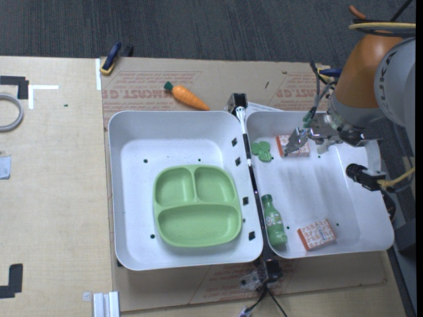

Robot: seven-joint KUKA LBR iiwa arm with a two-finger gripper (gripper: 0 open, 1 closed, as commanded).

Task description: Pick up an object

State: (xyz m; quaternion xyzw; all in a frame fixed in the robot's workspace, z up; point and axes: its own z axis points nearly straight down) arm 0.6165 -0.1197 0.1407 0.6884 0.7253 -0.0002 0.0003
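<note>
The surface (53, 197) is a pale board, and at its 9 o'clock edge lies a ring of tape (9, 113), far from the work. Up at 12 o'clock, outside the bins, rests a toy carrot (188, 96). It looks out of reach of the job, since it lies on the cardboard and not in a bin.

The left bin (125, 177) has a green plate (197, 205) with three parts lying flat in its middle. It is wide and low, so I think it would be hard to pinch.

The right bin (370, 236) has the small things. By the wall between the bins, at the bin's 7 o'clock, a green bottle (273, 221) lies on its side. At 11 o'clock sits a little green toy (262, 150). At 5 o'clock lies a small orange box (316, 234), flat on the floor of the bin.

Just beside the green toy, at the bin's 12 o'clock, is a small white and red box (295, 145). The gripper (299, 137) is right on top of it, reaching in from 3 o'clock. That box looks like the thing it is trying for. The gripper's tips are low at the box's top edge, but I cannot tell how wide they are, or if the box is really between them. The box seems to rest on the bin floor, so I would guess it is not lifted yet.
</note>
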